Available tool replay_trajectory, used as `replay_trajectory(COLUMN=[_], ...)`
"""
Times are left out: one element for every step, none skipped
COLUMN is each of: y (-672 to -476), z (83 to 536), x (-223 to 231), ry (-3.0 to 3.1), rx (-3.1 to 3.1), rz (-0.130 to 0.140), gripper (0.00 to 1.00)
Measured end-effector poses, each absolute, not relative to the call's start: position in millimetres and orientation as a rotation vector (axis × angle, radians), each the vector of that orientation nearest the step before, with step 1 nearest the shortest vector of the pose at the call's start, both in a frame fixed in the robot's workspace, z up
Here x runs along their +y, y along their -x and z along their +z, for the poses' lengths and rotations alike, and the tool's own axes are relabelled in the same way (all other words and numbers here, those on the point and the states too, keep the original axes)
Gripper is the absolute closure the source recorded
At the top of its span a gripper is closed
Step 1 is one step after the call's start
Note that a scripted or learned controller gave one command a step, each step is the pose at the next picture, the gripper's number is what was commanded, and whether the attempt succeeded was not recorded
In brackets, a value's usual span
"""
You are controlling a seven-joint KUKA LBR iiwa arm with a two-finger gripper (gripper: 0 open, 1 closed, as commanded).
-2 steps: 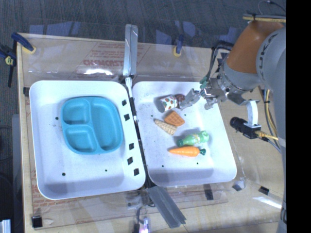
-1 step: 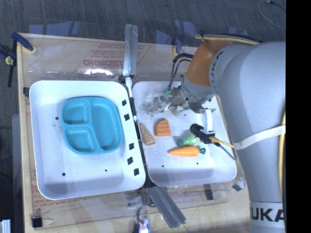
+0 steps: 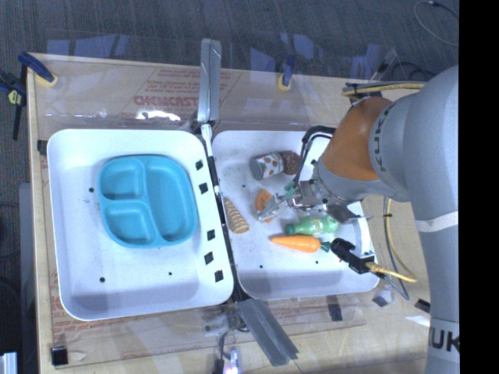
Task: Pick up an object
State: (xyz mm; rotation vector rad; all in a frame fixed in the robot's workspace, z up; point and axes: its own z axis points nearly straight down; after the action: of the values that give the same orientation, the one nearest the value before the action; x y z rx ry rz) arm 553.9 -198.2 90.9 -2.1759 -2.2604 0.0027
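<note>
My gripper hangs low in the right bin, jaw state unclear to me. The carrot lies just below. I judge I'm reaching; next, descend and close.

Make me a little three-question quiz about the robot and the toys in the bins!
1. True or false: the blue divided tray lies in the left bin.
2. Which toy lies nearest the front wall of the right bin? A) carrot B) can C) bread
3. Fill in: the end effector is over the ____ bin.

Key: 1 true. 2 A, the orange carrot. 3 right.
</note>
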Motion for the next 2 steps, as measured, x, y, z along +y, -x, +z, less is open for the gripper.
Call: replay_trajectory(y=[-624.1,-637.4], z=[91.7,91.2], x=[-210.5,-211.2], ry=[2.188,2.203], rx=[-2.252,-2.230], rz=[0.001,0.006], gripper=[0.00,0.00])
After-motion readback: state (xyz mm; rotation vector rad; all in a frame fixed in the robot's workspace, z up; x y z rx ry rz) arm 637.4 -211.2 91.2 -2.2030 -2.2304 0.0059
